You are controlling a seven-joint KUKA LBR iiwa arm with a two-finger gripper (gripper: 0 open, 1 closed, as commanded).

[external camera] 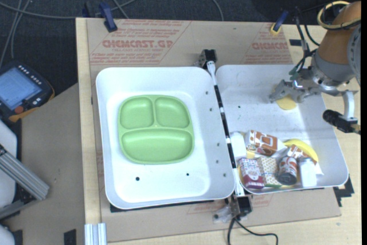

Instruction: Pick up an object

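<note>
One small yellow object [287, 104], rounded and flat-looking, is lying in the upper part of the right bin [252, 80], right under the gripper [291, 90]; its grip I cannot tell. Nearer the front of that bin, packets, a banana [304, 147] and a small jar [288, 169] are crowding together. Beside it, the left bin [109, 89] is holding a green divided tray [155, 129].

arm [335, 57] grey | orange band | metal tool [293, 90] | black cables
</note>
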